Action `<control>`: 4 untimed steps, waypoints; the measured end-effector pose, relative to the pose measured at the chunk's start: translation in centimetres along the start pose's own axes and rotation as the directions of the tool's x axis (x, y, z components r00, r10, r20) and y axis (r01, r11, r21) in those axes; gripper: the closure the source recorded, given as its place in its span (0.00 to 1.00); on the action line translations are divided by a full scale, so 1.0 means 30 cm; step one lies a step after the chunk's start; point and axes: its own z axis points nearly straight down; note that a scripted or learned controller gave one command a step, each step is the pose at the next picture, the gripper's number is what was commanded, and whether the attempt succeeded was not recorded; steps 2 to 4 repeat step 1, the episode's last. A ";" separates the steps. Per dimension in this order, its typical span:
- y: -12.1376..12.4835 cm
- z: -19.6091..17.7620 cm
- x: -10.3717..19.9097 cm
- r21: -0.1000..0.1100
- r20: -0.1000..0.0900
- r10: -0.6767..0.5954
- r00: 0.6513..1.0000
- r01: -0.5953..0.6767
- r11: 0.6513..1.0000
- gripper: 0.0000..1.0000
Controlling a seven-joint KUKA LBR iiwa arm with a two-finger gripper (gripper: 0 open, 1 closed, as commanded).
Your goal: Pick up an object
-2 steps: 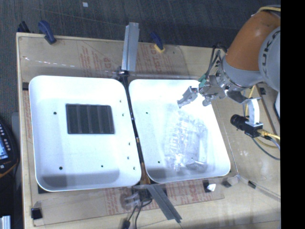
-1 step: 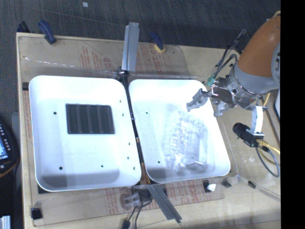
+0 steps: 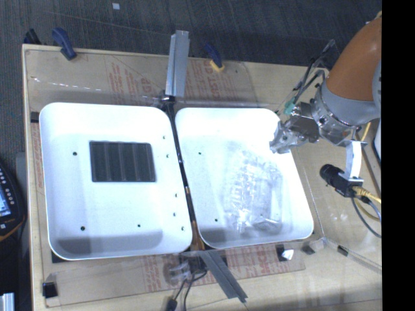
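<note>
blue clamps (bench's far edge), black handset

faint red bench print, nothing legible

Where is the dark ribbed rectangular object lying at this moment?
In the camera view, the dark ribbed rectangle lies flat in the left bin, in its upper middle. The clear plastic item is in the right bin.

Big grey arm with orange band cut off at right edge. Small metal gripper too blurry to make out. See-through crinkly plastic thing in right white bin: can't tell what it is.
</note>
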 end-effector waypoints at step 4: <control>-0.056 -0.018 0.101 0.002 -0.001 0.245 0.970 -0.245 0.970 1.00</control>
